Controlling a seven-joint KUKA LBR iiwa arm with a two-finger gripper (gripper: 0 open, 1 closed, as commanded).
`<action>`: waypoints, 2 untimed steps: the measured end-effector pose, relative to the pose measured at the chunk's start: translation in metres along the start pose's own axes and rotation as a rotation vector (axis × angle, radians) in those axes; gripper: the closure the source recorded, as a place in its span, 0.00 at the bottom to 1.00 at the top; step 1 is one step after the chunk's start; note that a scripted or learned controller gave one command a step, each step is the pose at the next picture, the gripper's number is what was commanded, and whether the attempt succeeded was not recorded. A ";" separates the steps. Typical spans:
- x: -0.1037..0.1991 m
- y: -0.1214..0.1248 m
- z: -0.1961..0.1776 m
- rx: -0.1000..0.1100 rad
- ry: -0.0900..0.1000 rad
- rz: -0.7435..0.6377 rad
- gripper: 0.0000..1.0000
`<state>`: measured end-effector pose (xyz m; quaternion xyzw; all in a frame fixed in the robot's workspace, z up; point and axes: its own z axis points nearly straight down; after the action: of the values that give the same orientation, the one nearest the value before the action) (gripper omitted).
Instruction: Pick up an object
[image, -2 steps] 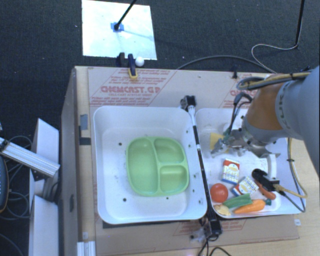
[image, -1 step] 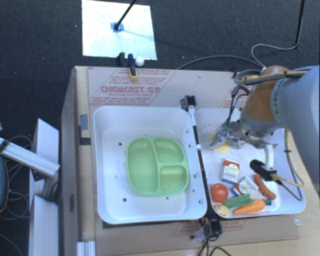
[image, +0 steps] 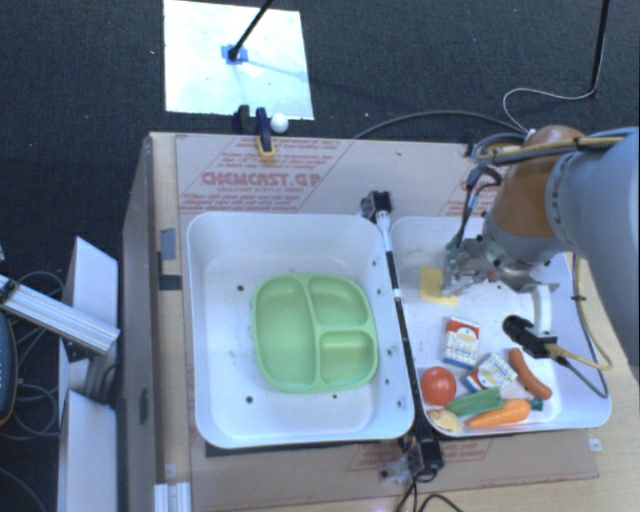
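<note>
My gripper (image: 460, 272) hangs low over the far left part of the right bin (image: 575, 405). A yellow wedge (image: 435, 284) lies just to its left, touching or nearly touching the gripper tip. Toward the bin's near side lie a small white, red and blue box (image: 461, 342), a second small box (image: 490, 371), a red tomato (image: 438, 385), a red sausage (image: 529, 374), a green vegetable (image: 474, 402) and an orange carrot (image: 500, 413). The view shows nothing held.
The left bin (image: 215, 300) holds a light green divided plate (image: 314, 331). A black rail (image: 392, 275) runs between the two bins. The grey arm with its orange band (image: 530, 195) covers the right bin's far right corner.
</note>
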<state>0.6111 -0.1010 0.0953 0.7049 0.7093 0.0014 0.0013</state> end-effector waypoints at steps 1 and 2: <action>0.000 0.000 0.000 0.000 0.000 0.000 0.00; 0.000 0.001 -0.011 -0.003 0.000 -0.002 1.00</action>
<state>0.6119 -0.1008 0.1060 0.7040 0.7102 0.0024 0.0021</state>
